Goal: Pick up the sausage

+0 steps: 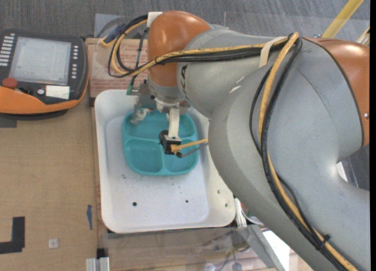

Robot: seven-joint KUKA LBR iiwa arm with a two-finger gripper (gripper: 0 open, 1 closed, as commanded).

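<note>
A teal plate with compartments (pixel 154 153) lies in the left white bin (pixel 117 199). My gripper (pixel 140 114) hangs low over the plate's back left corner, under the orange wrist band. The wrist hides the plate's back edge. The grey arm sweeps in from the right and covers most of the right side of the view.
A teach pendant (pixel 41 73) with an orange rim rests on the bench left of the bin. Looped yellow and black cables (pixel 126 49) lie behind the bin. Brown cardboard (pixel 47 187) covers the bench on the left. Small dark specks dot the bin floor in front of the plate.
</note>
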